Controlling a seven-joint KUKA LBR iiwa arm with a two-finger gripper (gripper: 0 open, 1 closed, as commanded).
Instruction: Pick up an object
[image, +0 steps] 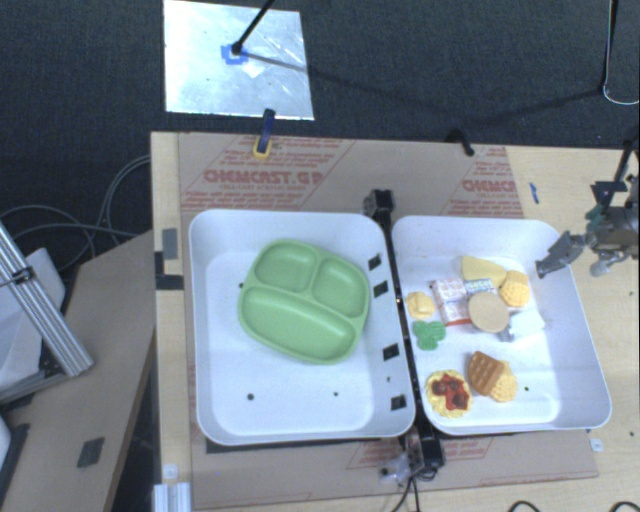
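- Dark blue-grey carpet fills the upper part of the frame, with a shiny square metal sheet (238, 60) lying on it at upper centre.
- Below it, a light wooden desk (120, 300) carries a brown cardboard sheet (330, 170) printed with red lettering.
- Two shallow white bins sit side by side on the cardboard, touching along a dark seam at the middle of the frame.
- Inside the left bin (215, 400), a pale green divided plate (304, 300) with three compartments lies tilted, towards the upper middle of that bin.
- Inside the right bin (580, 390) is a cluster of toy food.
- At the top of the cluster lie a yellow cheese wedge (483, 268) and a yellow waffle piece (515, 289), just beside each other.
- Under them sit a small packet with red print (450, 296), a round tan biscuit (489, 313) and a small yellow piece (420, 304) towards the seam.
- A green leafy piece (429, 334) lies below the yellow piece.
- Near the bin's lower edge, a small pizza with red topping (449, 392) lies beside a brown waffle (490, 375).
- At the right edge of the frame, the gripper (556, 256) hangs above the right bin's upper right corner, apart from every toy.
- Whether its fingers are released or clenched cannot be told; nothing is visible between them.
- An aluminium frame rail (35, 300) crosses the left edge.
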